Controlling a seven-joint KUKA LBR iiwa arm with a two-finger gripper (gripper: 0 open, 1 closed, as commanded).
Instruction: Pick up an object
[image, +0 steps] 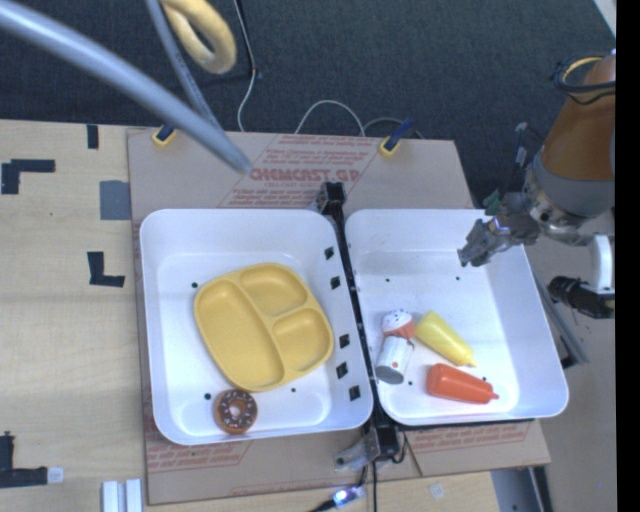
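Observation:
The right bin (520, 300) holds three things near its front: a small white bottle with a red cap (394, 346), a yellow corn-like piece (446, 338) and an orange carrot (461, 385). In the left bin (160, 300) lie a yellow divided plate (263, 322) and a chocolate doughnut (236, 410). My gripper (479, 246) hangs over the right bin's far right part, well behind the yellow piece and apart from all objects. Nothing shows between its fingertips.
A black divider (341, 290) runs between the two bins. A grey pole (120, 75) slants across the upper left, with a yellow looped thing (200, 30) at the top. Both bins rest on a cardboard sheet (300, 175).

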